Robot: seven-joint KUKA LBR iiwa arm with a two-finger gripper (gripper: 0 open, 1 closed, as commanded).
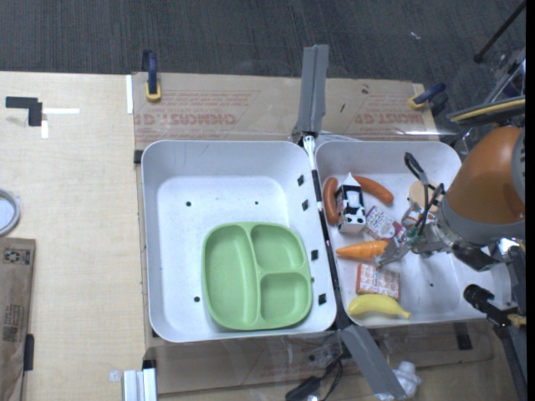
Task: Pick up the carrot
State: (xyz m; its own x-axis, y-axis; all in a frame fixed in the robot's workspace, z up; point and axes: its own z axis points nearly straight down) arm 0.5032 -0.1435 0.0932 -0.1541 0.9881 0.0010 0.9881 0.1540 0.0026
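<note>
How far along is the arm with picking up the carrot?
Done: the arm has reached into the right bin, and its hand sits at the right end of the carrot. In hand: closing in on the grasp; the view is too small to tell whether it has a grip. Left: the lift, since the carrot lies flat on the bin floor between the milk carton and the snack packet.

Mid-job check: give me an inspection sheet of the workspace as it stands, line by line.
Surface: wooden bench bearing a left bin and a right bin.
Job's things: carrot lying in the right bin.
Clutter: banana, milk carton, two sausages, snack packet; green divided plate in the left bin.
Grippers: gripper low at the carrot's right end; grasp unconfirmed.
Cables: dark leads by the wrist.
Surroundings: clamps, tape roll.
</note>
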